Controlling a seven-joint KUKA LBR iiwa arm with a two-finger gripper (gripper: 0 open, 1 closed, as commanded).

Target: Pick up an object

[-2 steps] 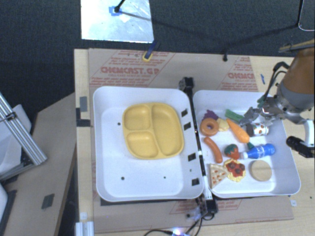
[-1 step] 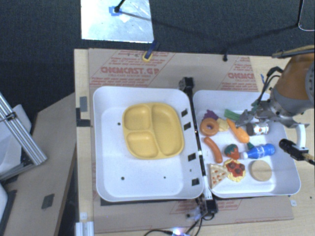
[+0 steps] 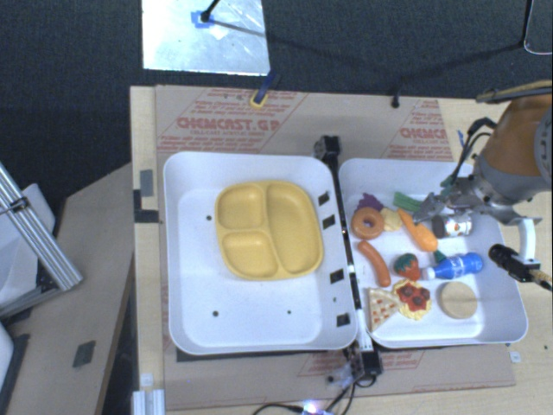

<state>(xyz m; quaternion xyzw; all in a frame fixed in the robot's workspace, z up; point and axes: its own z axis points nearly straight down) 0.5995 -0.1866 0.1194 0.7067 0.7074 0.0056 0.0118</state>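
The right bin (image 3: 510, 318) holds several toy foods: a donut (image 3: 368, 223), a purple piece (image 3: 371, 203), a green piece (image 3: 408, 201), an orange carrot (image 3: 422, 233), a sausage (image 3: 374, 262), a tomato (image 3: 408, 265), a blue bottle (image 3: 456, 266), a pizza slice (image 3: 389, 304), a tan disc (image 3: 457, 300) and a small can (image 3: 458, 227). My gripper (image 3: 435, 206) hangs low over the bin's far right part, just above the carrot's upper end and beside the can and the green piece. Nothing shows clearly in its grasp.
The left bin (image 3: 186, 318) holds a yellow divided plate (image 3: 263, 229). A black-clipped divider (image 3: 341, 232) separates the two bins. The grey arm with its orange band (image 3: 518, 141) reaches in over the right bin's far right corner. A shiny sheet (image 3: 173, 24) lies beyond the bench.
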